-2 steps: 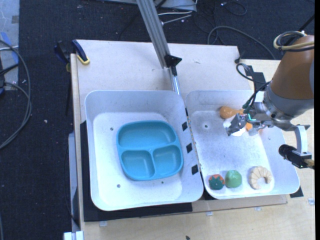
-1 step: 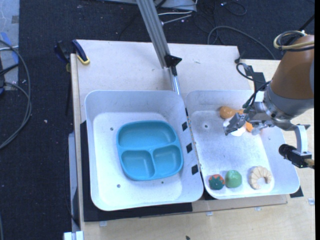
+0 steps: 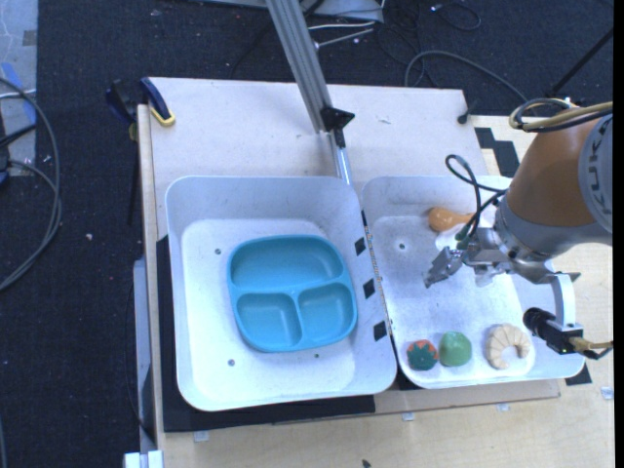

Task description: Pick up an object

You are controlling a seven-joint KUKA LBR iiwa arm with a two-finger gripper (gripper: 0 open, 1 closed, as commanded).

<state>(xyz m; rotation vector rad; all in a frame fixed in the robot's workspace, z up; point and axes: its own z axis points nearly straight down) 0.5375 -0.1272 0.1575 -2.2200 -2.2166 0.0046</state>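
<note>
Two white bins (image 3: 195, 261) on bench, fingers (image 3: 441, 268) over right bin (image 3: 405, 198)

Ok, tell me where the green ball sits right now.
The green ball lies in the right bin, along its near edge, between a red-and-green piece on its left and a pale croissant-shaped piece on its right.

Orange object (image 3: 447, 218) half behind cable.

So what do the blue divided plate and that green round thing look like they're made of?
The blue divided plate looks like moulded plastic: one even colour, rounded compartment walls, soft sheen. The green round thing is probably plastic or rubber toy food, smooth and evenly coloured; it is too small to be sure.
</note>
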